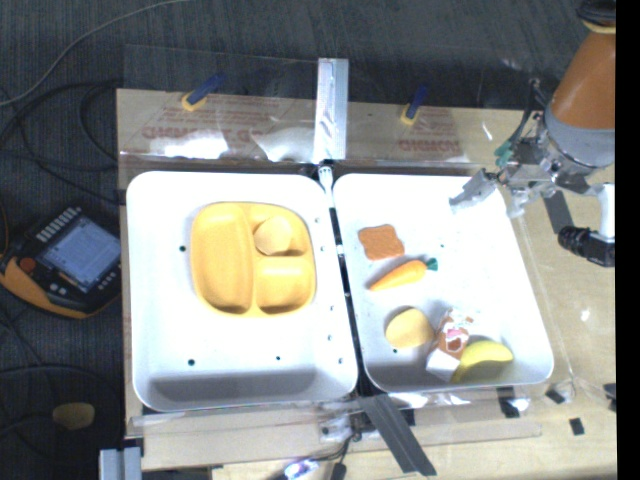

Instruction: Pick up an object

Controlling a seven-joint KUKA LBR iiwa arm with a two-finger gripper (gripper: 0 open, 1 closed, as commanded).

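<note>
The right bin [500, 268] holds an orange-brown flat piece [380, 240], a toy carrot [402, 273], a pale yellow round piece [408, 328], a small red-and-white item [454, 336] and a yellow wedge [482, 358]. My gripper [494, 199] hangs over this bin's far right corner, above and well apart from all of them. It is open, with nothing between its fingers. The carrot lies about a hand's width to its lower left.
The left bin [160, 348] carries a yellow divided plate [225, 268] with a tan round piece [273, 235] in its upper right compartment. A metal divider post [331, 93] stands behind the bins. A handheld pendant [60, 258] lies off the bench to the left.
</note>
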